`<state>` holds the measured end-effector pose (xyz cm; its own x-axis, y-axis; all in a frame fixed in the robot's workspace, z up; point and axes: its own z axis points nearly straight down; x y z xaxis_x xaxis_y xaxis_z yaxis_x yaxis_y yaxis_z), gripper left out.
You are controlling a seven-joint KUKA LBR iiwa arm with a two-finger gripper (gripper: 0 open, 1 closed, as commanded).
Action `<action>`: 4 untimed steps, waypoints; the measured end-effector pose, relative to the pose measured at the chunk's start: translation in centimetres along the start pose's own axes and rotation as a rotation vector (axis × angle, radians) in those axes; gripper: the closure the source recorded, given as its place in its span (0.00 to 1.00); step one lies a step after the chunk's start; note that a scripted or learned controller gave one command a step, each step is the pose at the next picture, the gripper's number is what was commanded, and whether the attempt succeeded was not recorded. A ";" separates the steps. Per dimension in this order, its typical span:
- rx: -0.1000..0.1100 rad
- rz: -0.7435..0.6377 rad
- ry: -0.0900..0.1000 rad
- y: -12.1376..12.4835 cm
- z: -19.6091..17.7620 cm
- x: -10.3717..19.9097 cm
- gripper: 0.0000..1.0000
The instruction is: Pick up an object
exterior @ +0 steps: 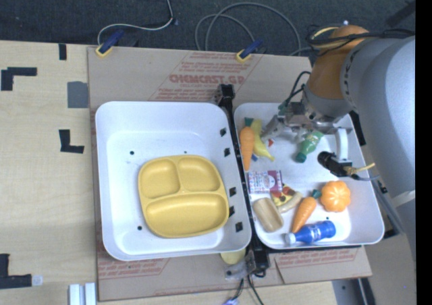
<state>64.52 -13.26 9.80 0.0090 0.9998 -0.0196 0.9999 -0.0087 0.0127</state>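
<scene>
from the overhead camera i see my gripper (295, 123) low over the far part of the right bin (364, 229); i cannot tell whether it is apart or together. a green object (307, 146) lies just beside it. nearer me in that bin sit a carrot (247, 145) touching a banana (260, 149), a small pumpkin (335, 196), a second carrot (304, 212) and a blue bottle (314, 233). the left bin (115, 128) holds a yellow divided plate (182, 195). both bins rest on the worktop (40, 182).
</scene>
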 end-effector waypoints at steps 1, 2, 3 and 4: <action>-0.003 -0.008 0.001 2.7 0.6 2.8 0.00; 0.012 -0.010 0.018 2.3 1.3 3.2 0.00; 0.011 -0.005 0.018 -9.7 1.0 0.8 0.00; 0.002 -0.009 0.016 -12.9 0.9 0.6 0.00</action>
<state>51.68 -12.56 8.72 -0.0002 1.0000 -0.0036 0.9999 0.0003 0.0104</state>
